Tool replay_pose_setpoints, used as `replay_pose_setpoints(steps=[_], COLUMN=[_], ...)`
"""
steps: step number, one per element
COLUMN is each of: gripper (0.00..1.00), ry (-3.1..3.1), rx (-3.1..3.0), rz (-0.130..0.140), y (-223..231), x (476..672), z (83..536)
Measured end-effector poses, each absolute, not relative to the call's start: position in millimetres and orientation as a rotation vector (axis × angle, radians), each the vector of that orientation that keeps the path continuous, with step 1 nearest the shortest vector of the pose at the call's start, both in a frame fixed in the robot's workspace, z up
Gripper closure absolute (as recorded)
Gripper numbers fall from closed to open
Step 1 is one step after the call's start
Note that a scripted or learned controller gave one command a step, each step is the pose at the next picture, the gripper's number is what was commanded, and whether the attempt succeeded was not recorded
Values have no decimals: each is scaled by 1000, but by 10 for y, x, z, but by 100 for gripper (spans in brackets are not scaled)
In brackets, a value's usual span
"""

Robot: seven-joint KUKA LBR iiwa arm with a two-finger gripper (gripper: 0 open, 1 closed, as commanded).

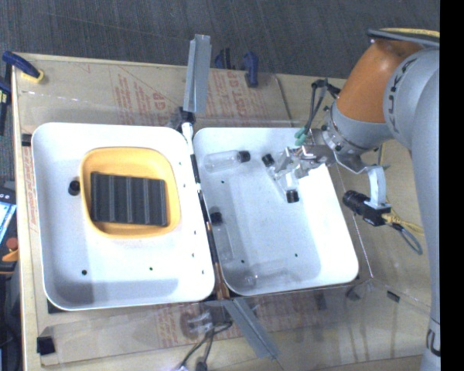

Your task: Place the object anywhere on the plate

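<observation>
Your gripper (291, 178) hangs low over the back part of the right bin (325, 246), and you cannot tell from this angle whether it is parted or closed. Just below its tip sits a small dark object (292, 197), close to the metal or possibly touching it; the view does not show it between anything, so don't count it as held.

A second small dark piece (268, 160) lies just to the gripper's left, and beyond that a clear tube (226, 158) rests along the back wall. If the gripper closes off-centre, it may nudge the small object away or come up with nothing, since the piece is tiny and the bin floor is smooth.

The yellow plate (131, 161), with a dark ridged block (129, 199) lying on it, sits in the left bin (62, 269), well away to the gripper's left, across the two touching bin walls. A weak hold could let the object drop on that crossing, likely into the gap or short of the plate. The block covers much of the plate, so a release above it may send the object bouncing off the ridges and over the rim
</observation>
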State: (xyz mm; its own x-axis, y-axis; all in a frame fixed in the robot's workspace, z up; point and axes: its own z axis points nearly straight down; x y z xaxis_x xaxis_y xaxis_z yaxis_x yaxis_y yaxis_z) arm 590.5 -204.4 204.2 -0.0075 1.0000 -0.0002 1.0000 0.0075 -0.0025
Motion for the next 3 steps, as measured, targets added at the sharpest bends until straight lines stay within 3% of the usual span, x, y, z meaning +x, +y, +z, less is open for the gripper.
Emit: replay_pose_setpoints(steps=[1,2,3], gripper=[100,100,0], ry=[-2346,-2589,-2589], rx=[-2083,-1779,-1779], rz=[3,2,3], y=[-1232,-313,-315], x=[5996,6245,6245], z=[2178,2381,2381])
